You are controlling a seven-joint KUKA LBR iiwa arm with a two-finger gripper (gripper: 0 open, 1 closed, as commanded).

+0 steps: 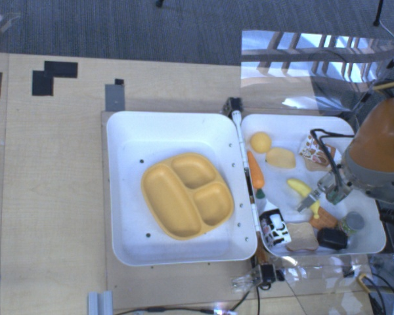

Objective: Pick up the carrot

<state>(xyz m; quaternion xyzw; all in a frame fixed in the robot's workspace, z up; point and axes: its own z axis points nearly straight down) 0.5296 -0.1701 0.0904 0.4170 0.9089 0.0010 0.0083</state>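
Observation:
The carrot (255,170) lies lengthwise along the left wall of the right bin (295,125). It is orange, with its green end (260,193) pointing toward the front. My gripper (313,203) hangs low over the right part of that bin, well to the right of the carrot and a little nearer the front. Its tip sits just past a small yellow banana (298,187) and above an orange piece (323,219). Nothing of the carrot is at the gripper.
The left bin (125,149) holds a yellow divided plate (186,194). Around the carrot are a lemon (261,142), a pale yellow piece (281,158), a snack packet (313,151), a black-and-white bottle (273,228), a bread slice (303,237) and dark items (333,239).

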